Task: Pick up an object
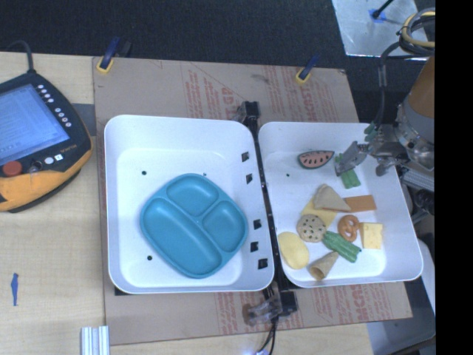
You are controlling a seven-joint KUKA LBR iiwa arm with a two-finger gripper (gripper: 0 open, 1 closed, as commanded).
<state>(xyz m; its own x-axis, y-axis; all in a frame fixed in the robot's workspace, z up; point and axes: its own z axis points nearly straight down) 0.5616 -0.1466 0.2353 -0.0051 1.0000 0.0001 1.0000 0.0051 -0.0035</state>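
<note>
Claw [363, 159] fingers spread apart hover over the right bin [392, 272], whose toy food runs from a yellow piece [293, 250] past a watermelon slice [315, 159] to a green piece [349, 177] just beneath them.

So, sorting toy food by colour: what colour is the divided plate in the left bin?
Blue, a plain light blue; the divided plate shows clearly in the camera view.
</note>
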